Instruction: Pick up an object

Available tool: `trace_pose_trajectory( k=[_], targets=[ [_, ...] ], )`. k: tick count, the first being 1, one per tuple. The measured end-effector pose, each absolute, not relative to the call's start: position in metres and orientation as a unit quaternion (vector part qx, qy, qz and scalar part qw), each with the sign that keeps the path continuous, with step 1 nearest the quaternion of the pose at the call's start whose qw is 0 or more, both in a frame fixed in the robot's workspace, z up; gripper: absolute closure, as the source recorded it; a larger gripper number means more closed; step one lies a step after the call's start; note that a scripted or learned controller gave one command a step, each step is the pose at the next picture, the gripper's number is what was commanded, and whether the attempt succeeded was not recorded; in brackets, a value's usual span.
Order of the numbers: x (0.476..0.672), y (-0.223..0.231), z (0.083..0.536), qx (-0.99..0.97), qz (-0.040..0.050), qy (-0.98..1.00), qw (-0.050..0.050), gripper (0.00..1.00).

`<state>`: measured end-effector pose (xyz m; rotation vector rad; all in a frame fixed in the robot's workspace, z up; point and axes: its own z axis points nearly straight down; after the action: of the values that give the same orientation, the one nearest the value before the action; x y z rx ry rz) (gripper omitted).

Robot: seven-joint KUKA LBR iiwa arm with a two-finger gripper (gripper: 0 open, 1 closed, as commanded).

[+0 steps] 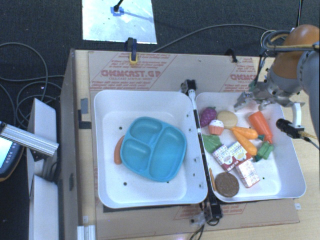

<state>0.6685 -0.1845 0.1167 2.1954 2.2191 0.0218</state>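
Robot arm reaching in from the right over two white bins on a counter (150, 66).

The pincer (248, 98) hangs over the far edge of the right bin (292, 176); whether it is spread or closed cannot be told. Below it lie toy foods: a carrot (261, 125), a purple piece (208, 116), small cartons (229, 155). The left bin (107, 134) holds a blue divided plate (152, 148).
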Motion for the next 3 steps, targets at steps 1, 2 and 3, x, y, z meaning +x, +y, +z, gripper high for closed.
trace_pose_trajectory(
  k=[1,2,3],
  targets=[
    [0.604,-0.173,0.084,0.706,0.0000,0.708,0.001,0.00],
    [0.546,-0.162,0.085,0.707,0.0003,0.707,0.001,0.00],
    [0.507,-0.164,0.085,0.707,0.0007,0.707,0.002,0.00]
  ],
)
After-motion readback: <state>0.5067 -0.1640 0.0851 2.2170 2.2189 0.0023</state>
